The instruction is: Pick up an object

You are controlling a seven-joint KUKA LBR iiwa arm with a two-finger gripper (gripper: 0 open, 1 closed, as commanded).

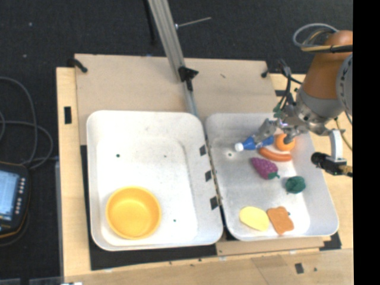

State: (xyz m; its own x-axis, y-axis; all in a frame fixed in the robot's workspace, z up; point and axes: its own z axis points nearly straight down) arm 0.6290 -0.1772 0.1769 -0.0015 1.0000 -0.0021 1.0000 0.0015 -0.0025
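Gripper (279,132) hangs over an orange toy (279,149); its grip state is unclear. Toy beneath looks light, smooth, rounded; pinch its middle.

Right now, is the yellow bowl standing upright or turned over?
Upright. The yellow bowl in the left bin shows its open hollow inside and round rim facing up to the camera.

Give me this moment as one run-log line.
end effector: low in right bin, over orange toy | nothing seen held | purple toy, green toy nearby | yellow bowl in left bin
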